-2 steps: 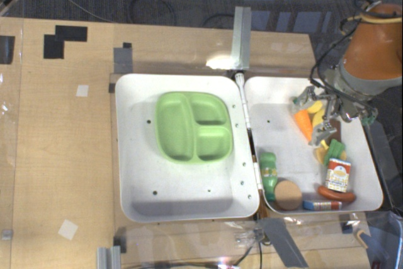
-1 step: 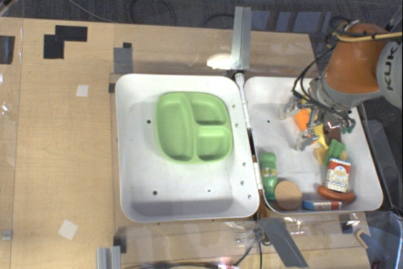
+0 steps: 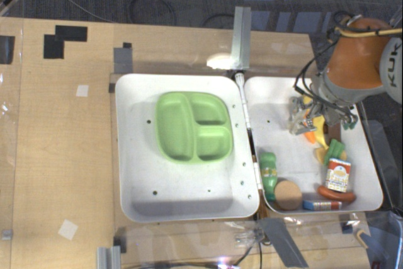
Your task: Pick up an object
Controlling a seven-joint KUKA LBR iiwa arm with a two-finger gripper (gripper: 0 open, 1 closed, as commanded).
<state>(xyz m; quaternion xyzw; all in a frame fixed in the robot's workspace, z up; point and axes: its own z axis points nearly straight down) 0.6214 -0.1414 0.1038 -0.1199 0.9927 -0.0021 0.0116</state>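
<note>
Hovering low at the far side of the right-hand shallow white bin [image 3: 371,195], the grey two-finger gripper [image 3: 306,118] is nosing over a small orange-and-yellow toy [image 3: 315,131], nothing visibly grasped, the pick seemingly undone.

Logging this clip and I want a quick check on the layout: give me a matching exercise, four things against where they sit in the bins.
Things:
1. green divided plate
2. hot dog
3. gripper
4. round brown piece

Places:
A. near edge of the right bin, towards its right corner
B. middle of the left bin
C. near edge of the right bin, beside the green bottle
D. over the far part of the right bin

Pairs: 1-B, 2-A, 3-D, 4-C
</note>
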